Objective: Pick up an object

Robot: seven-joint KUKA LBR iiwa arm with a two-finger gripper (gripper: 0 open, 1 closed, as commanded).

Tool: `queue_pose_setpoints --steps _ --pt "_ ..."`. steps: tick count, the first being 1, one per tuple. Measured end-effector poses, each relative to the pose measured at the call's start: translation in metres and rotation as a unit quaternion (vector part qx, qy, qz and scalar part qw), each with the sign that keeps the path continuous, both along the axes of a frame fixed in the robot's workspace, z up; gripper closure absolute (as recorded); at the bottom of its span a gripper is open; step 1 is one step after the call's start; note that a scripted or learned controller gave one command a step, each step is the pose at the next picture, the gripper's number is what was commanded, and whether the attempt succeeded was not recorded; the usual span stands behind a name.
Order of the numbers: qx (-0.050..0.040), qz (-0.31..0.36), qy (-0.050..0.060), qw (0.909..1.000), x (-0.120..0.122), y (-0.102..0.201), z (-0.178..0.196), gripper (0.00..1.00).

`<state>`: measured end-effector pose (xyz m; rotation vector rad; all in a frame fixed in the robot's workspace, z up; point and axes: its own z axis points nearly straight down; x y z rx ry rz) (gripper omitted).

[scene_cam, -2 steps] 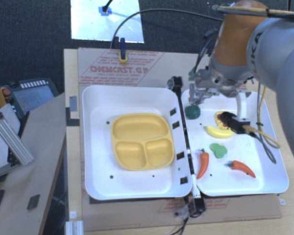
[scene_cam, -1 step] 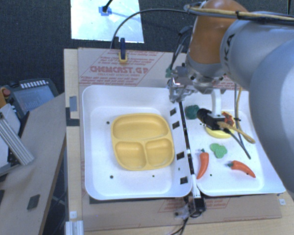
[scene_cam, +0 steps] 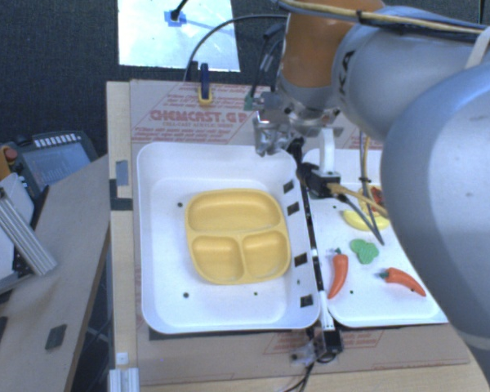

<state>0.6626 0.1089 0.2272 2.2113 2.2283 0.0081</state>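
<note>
A cardboard-topped bench point(scene_cam: 188, 117) carries two white bins. The grey arm point(scene_cam: 425, 96) fills the view from 3 o'clock. The left bin point(scene_cam: 159, 186) holds a yellow divided tray point(scene_cam: 235, 235) at its centre. The gripper point(scene_cam: 271, 141) hangs at 12 o'clock over this bin's far rim (whether its jaws are spread, I cannot tell). In the right bin point(scene_cam: 384, 309) lie a yellow piece point(scene_cam: 364, 219), a green piece point(scene_cam: 363, 250) and two orange carrots point(scene_cam: 337, 274) point(scene_cam: 403, 280).

Glossy yellow three-compartment plastic tray point(scene_cam: 233, 246), smooth white plastic bin point(scene_cam: 159, 219) beneath it, matt brown cardboard sheet point(scene_cam: 192, 114), shiny orange plastic carrot point(scene_cam: 337, 273)
</note>
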Motion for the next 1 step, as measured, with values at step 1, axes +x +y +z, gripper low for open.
queue_pose_setpoints --steps 1 --pt "-0.0009 -0.001 0.001 1.0 -0.0011 -0.0026 -0.0008 0.0"
